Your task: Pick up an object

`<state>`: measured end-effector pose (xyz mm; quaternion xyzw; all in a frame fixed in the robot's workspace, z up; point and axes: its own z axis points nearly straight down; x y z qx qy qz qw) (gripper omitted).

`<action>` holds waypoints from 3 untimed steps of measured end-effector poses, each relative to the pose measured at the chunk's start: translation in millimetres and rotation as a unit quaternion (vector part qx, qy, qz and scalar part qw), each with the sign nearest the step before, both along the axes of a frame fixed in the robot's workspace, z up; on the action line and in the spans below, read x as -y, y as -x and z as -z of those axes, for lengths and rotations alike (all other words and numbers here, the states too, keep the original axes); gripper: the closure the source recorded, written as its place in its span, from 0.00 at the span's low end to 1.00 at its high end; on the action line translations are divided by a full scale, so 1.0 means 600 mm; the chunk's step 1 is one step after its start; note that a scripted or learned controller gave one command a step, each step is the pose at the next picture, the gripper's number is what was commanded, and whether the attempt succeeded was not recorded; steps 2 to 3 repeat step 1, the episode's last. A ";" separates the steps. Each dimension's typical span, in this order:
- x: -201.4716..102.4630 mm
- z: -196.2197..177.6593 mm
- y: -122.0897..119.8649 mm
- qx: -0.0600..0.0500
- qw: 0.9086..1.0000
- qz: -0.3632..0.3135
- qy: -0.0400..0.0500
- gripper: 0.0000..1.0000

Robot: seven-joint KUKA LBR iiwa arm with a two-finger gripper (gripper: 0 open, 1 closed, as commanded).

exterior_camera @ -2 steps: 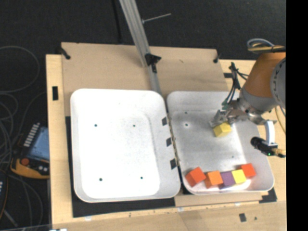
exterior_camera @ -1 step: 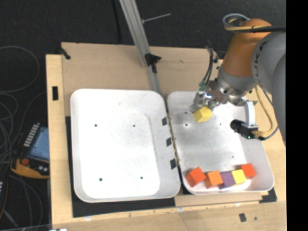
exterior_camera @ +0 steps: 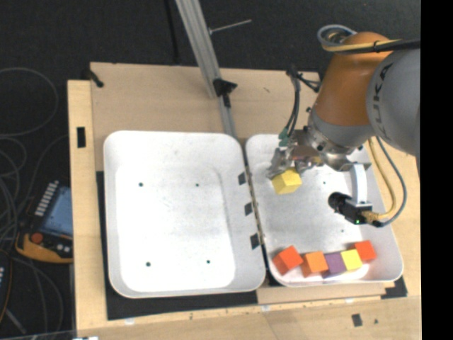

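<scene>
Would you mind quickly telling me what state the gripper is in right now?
Gripper: shut on the yellow block, held at its fingertips above the right bin.

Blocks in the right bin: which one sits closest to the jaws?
The yellow block, alone near the bin's upper left, right beneath the gripper. The red, orange, purple and other yellow blocks line the bin's lower edge.

We can read no text, label, brand, number or sign anywhere here. The lit screen of the handheld unit (exterior_camera: 58, 211) left of the desk (exterior_camera: 141, 98) is too blurred to make out.
</scene>
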<state>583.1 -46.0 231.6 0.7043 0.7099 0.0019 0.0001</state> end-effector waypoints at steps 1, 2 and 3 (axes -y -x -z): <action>-0.124 0.062 0.014 -0.003 1.000 -0.001 0.000 1.00; -0.124 0.062 0.014 -0.003 1.000 -0.001 0.000 1.00; -0.124 0.062 0.014 -0.003 1.000 -0.001 0.000 1.00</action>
